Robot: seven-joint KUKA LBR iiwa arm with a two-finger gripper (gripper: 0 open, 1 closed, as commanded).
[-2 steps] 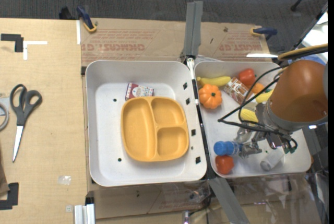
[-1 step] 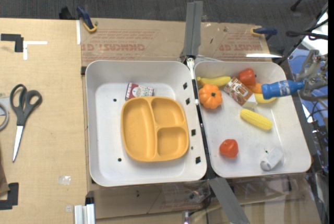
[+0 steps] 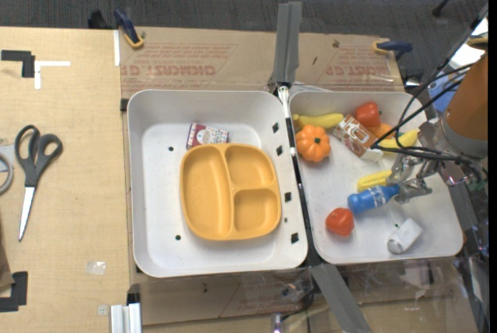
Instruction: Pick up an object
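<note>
The right bin (image 3: pixel 435 246) holds several toys. A blue bottle (image 3: pixel 373 200) lies near its middle, with a yellow piece (image 3: pixel 373 180) just above it. In front of them sit a red tomato (image 3: pixel 339 221) and a white object (image 3: pixel 404 236). Toward the back are an orange pumpkin (image 3: pixel 312 143), a banana (image 3: pixel 318 120), a brown snack packet (image 3: pixel 353 136) and a red fruit (image 3: pixel 366 112). My gripper (image 3: pixel 409 178) hangs low over the bin's right side, right at the blue bottle's right end. Whether it touches the bottle is unclear.
The left bin (image 3: pixel 147 192) holds a yellow divided plate (image 3: pixel 231 190) and a small printed box (image 3: pixel 207 135) behind it. Scissors (image 3: pixel 31 161) lie on the wooden bench at far left. Blue clamps (image 3: pixel 128 27) pin cardboard behind the bins. Cables run over the right bin's far right corner.
</note>
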